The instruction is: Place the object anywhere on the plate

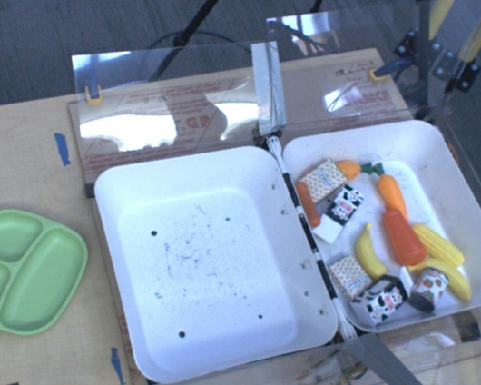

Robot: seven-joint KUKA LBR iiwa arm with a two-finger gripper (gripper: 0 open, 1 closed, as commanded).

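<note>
- Camera view: the green plate lies on the wooden bench top at about 9 o'clock, well apart from the bins. It is rounded and split into three compartments: two small ones at its 12 o'clock side and one long one toward 4 o'clock.
- The left bin sits at the centre. Its white floor bears faint blue scribble marks and a few dark dots.
- The right bin, at 3 to 4 o'clock, holds all the loose toy food, crowded together.
- At that bin's 12 o'clock end lies a tan waffle-patterned box. Just beside it toward 5 o'clock is a black-and-white cow-print carton.
- An orange carrot with a green top lies near the bin's middle, with a red-orange piece touching its lower end.
- A yellow banana lies at 9 o'clock of the red-orange piece, and a yellow corn cob at its 3 o'clock.
- At the bin's 6 o'clock end sits a second cow-print carton.
- Any print on the cartons is too small to read.
- Blue tape marks the bench at 10 o'clock.
</note>
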